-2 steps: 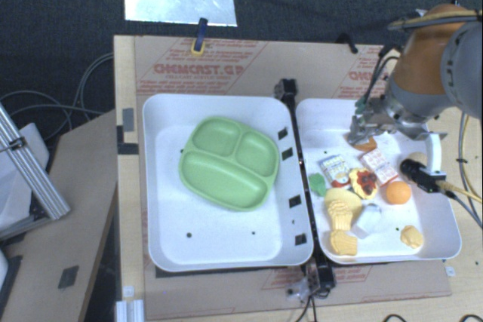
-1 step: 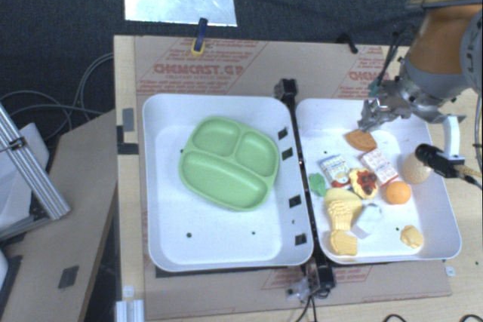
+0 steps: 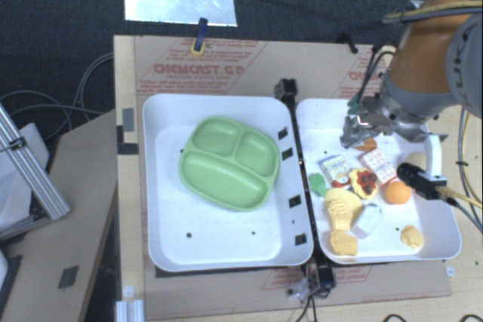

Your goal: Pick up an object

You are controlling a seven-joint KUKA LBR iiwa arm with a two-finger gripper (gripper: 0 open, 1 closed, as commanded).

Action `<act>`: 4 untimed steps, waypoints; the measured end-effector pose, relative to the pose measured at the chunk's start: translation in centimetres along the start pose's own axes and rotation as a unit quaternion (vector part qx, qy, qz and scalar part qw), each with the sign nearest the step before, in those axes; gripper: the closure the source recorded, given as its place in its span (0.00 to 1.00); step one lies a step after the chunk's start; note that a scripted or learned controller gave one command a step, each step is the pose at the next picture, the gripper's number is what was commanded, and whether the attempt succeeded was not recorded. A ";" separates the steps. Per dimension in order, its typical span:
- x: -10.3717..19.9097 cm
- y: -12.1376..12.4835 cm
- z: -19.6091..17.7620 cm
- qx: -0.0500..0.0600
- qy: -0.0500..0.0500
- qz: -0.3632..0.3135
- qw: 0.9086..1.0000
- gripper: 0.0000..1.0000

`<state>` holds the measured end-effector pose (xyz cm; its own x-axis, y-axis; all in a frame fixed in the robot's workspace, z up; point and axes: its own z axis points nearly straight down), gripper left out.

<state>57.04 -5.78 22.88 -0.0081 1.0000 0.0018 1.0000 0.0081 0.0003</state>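
Two white bins share the table; the claw (image 3: pixel 356 133), grip state unclear, hovers just above the right bin's (image 3: pixel 438 237) toy pile (image 3: pixel 361 188).

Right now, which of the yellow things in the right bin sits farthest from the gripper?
The small yellow lump near the bin's front right corner. The other yellow pieces lie left of it, closer under the gripper.

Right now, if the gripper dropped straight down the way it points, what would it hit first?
Probably the small orange piece just under the gripper in the right-hand white bin; depth is unclear from this slanted view.
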 end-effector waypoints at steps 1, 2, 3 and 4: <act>4.7 -3.0 -0.8 0.000 0.000 0.000 1.000 1.00; 9.0 -5.5 1.3 0.001 0.000 0.000 1.000 1.00; 10.3 -6.4 1.4 0.000 -0.001 0.001 1.000 1.00; 9.7 -6.1 -0.6 -0.001 -0.001 0.003 1.000 1.00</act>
<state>50.89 3.85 23.45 -0.0017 1.0000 0.0004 1.0000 0.0017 0.0025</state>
